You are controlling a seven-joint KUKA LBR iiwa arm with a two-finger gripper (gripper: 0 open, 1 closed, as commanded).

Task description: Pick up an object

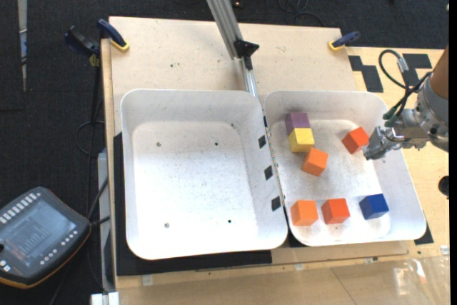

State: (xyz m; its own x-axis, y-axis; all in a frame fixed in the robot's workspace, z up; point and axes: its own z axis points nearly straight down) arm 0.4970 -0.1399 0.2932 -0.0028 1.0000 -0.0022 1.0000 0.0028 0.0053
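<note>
Bench, right bin (400, 221) | gripper (376, 146) right of frame, grasp state unreadable | red cube (354, 140) touching, immediately left | nearest target

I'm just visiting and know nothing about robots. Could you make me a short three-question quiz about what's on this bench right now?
1. True or false: all the cubes lie in the right bin.
2. Which colour has one cube only? A) orange B) blue C) red
3. Fill in: the gripper is nearest the ___ cube.

Key:
1. True. The left bin holds none.
2. B. The one blue cube sits near the front corner.
3. Red: the red cube just left of the gripper, not the red cube at the front.
</note>
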